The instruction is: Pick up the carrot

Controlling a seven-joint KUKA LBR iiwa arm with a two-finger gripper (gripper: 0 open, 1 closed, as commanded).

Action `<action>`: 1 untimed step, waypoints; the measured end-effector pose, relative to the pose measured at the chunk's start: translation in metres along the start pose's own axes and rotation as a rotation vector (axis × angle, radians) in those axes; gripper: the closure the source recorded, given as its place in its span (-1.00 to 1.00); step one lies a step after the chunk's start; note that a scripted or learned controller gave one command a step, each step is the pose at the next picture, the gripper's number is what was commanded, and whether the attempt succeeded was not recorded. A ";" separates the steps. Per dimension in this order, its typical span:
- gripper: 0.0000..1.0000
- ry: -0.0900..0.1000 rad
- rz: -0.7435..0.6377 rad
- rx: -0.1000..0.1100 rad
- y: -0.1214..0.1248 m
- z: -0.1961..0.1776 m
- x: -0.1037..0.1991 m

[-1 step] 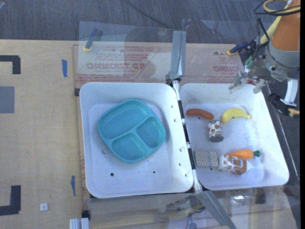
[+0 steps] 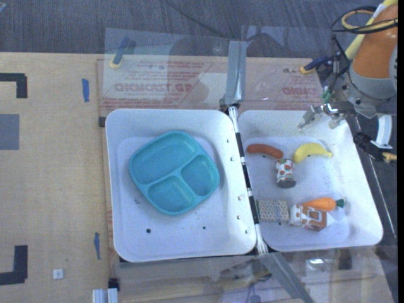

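Carrot (image 2: pixel 323 203) sitting low in the right bin (image 2: pixel 363 169) beside a small carton (image 2: pixel 308 216), gripper (image 2: pixel 322 112) well apart up at the far edge, fingers slightly open, nothing in them

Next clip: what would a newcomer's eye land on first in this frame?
Probably the teal divided plate, alone in the left bin. Next, the bright cluster in the right bin: a yellow banana and a reddish sausage toward the back, and the orange carrot near the front, right beside a small patterned carton. The arm's hand sits over that bin's far edge, apart from the carrot.
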State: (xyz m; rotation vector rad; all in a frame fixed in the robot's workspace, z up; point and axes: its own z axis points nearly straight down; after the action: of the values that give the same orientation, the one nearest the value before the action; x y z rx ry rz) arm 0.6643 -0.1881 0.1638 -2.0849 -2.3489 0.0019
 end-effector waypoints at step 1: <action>-1.00 0.000 -0.098 -0.002 -0.106 -0.009 -0.023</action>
State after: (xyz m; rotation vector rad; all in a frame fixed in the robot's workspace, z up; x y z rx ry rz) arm 0.5618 -0.2239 0.1728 -1.9685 -2.4496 -0.0004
